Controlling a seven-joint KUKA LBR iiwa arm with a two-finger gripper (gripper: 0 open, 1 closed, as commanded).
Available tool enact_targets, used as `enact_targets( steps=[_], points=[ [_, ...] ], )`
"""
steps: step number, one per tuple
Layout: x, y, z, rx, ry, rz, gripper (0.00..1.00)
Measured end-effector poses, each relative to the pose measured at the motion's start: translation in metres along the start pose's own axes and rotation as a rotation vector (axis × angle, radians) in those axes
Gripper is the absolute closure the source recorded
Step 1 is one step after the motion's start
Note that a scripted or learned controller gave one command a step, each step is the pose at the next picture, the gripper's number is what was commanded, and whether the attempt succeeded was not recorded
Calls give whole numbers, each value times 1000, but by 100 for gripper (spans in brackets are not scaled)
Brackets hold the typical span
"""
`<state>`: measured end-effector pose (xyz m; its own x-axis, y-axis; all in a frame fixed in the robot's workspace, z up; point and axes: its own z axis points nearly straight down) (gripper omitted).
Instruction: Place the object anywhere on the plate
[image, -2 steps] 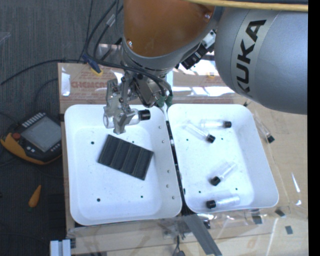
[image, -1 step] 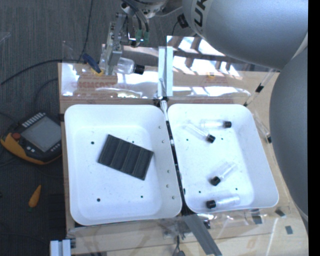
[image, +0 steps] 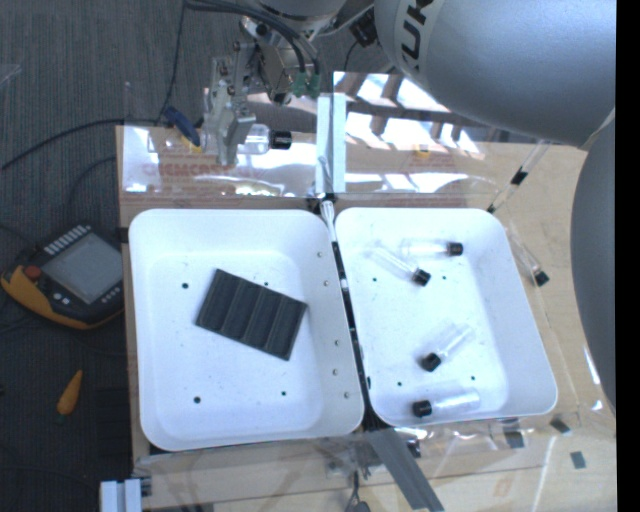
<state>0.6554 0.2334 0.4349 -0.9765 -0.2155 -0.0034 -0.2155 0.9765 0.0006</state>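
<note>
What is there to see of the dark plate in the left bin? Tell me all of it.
The plate is a flat, dark grey rectangle, matte like plastic or rubber, with parallel grooves across it that split it into several ribs. It lies flat on the floor of the left bin, near the middle, turned at a slant to the bin's walls, its right end lower in the view. Nothing rests on it and no wall touches it; small dark specks dot the floor around it.

Plate (image: 250, 314): dark grey ribbed rectangle, flat, skewed, in the left bin.
Objects: four clear black-capped tubes (image: 431, 247) lying scattered in the right bin.
</note>
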Motion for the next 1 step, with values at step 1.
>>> enact_targets(
  steps=[1],
  points=[
    [0, 0, 4, -2, -1, -556, 100]
  ],
)
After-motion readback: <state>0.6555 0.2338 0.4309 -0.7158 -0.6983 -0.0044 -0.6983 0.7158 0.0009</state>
